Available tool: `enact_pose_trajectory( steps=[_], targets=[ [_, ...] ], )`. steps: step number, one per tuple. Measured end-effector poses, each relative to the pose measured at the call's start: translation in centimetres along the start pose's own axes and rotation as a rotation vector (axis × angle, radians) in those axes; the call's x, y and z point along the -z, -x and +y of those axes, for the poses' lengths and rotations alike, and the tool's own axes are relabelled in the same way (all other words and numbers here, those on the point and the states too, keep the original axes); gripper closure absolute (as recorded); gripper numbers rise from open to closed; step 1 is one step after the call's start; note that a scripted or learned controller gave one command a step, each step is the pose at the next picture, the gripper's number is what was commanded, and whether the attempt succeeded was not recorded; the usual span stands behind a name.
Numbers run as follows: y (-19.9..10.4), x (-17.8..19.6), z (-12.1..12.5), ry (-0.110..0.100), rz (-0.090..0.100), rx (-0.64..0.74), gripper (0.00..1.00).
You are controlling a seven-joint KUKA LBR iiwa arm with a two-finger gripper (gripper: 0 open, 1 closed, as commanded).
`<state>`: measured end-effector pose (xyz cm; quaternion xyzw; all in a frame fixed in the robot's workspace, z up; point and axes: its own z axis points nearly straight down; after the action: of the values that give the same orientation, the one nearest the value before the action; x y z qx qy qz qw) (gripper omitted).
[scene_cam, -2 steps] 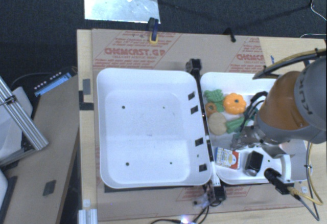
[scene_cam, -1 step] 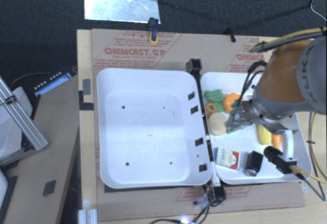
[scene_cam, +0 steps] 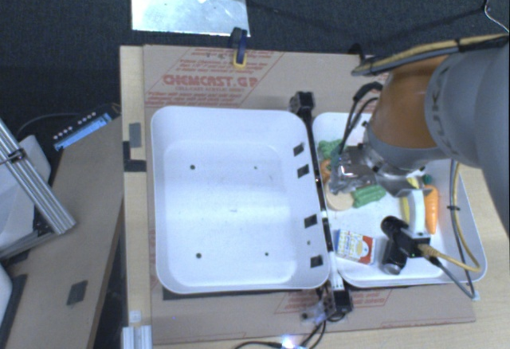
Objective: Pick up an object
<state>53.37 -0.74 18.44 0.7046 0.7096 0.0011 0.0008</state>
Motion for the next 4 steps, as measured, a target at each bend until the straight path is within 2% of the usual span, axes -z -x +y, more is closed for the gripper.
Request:
enact_pose_trajectory(
  steps=[1,2,3,4],
  targets=[
    [-4.5,6.8,-0.4,0.005,0.002,0.003,1.00],
    [-15.2,15.6,-0.1,0.006,0.003,0.004,1.00],
    [-23.7,20.8,-4.7,0.002,0.005,0.007,1.00],
    [-22.5,27.8,-4.5,0.004,0.003,-0.002,1.00]
  ],
)
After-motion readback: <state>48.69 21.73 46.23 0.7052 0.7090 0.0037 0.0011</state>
